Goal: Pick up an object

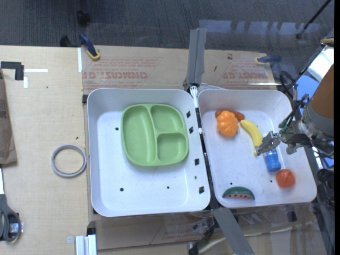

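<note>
Nearest item: watermelon slice (pixel 238 194), toy, flat against the near wall of the right bin (pixel 239 166).

Gripper (pixel 268 144): low in the right bin, arm entering from the right. Whether it is released or clenched cannot be told; nothing is visibly grasped.

Task item, by judgement: blue bottle (pixel 272 160), small, lying on the bin floor just under the gripper. Likely light, stiff plastic, smooth and round, so apt to roll or slip; best taken across its middle.

Adjacent: banana (pixel 252 132), yellow, touching or just beside the gripper on the far side, and the likeliest obstruction or mistaken catch. Red ball (pixel 285 178), just beside the bottle on the near side. Orange pumpkin-like fruit (pixel 227 123), near the banana's far end, with a small red-orange piece behind it.

Left bin (pixel 106 158): green divided plate (pixel 155 134), well apart.

Bench: grey ring (pixel 68 160), scissors (pixel 9 223).
</note>
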